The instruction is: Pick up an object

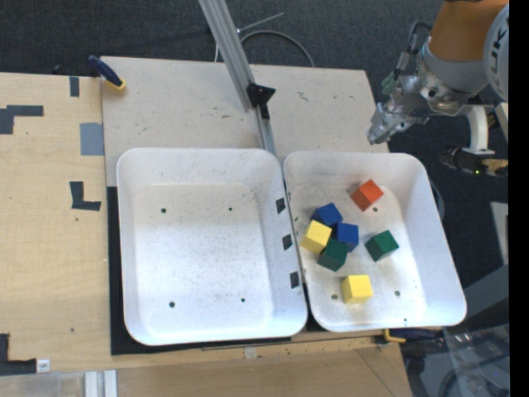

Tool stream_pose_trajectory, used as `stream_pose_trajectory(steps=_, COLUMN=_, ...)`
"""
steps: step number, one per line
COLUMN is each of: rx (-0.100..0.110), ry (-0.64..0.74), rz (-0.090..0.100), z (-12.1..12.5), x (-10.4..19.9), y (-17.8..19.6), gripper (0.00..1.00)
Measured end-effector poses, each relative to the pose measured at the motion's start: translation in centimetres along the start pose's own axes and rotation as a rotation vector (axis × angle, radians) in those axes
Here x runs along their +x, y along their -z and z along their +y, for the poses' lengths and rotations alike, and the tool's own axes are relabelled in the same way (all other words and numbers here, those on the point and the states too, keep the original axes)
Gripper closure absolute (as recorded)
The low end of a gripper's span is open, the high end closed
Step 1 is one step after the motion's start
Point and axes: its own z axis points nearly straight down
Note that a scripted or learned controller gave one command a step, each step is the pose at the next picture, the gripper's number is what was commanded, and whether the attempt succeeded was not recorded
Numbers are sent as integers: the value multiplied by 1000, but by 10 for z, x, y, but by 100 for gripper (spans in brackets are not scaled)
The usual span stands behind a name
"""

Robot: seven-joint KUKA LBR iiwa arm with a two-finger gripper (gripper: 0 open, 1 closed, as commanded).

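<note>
So in the camera view you've got two shallow white bins side by side on the table (190,106). The left bin (132,168) shows just its speckled white floor with a few dark dots. The right bin (430,188) is where all the blocks are.

Block rundown: an orange cube (367,194) sits toward the far side of the right bin, off on its own. Below it there's a tight little cluster: a blue cube (327,215), a second blue cube (347,235) just beside it, a yellow cube (316,236) on the left of the bunch, and a dark green cube (333,256) tucked under them. Those four look like they're touching or very nearly. Another green cube (381,245) sits a bit to the right of the cluster, apart from it. A second yellow cube (357,288) is by itself nearer the front edge of the bin.

The arm comes in from the upper right, orange band and all, and the hand (387,126) hangs just past the far rim of the right bin, well apart from every block. It's small and kinda blurry, so I can't tell how it's set; nothing shows in it.

Other stuff: a slanted metal rail (227,35) runs down to where the bins meet, and a blue-and-yellow clamp (106,72) sits at the table's far left corner.
</note>
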Motion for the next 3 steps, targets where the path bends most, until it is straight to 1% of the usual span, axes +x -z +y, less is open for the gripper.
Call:
stream_pose_trajectory(steps=1, rx=2, ry=-1, rz=0, z=-27, x=42, y=-1, gripper=100)
stream_pose_trajectory(steps=2, rx=4, ry=-1, rz=0, z=-46, x=86, y=-21, gripper=100)
stream_pose_trajectory(steps=3, rx=3, ry=1, rz=0, z=-63, x=140, y=-33, gripper=100)
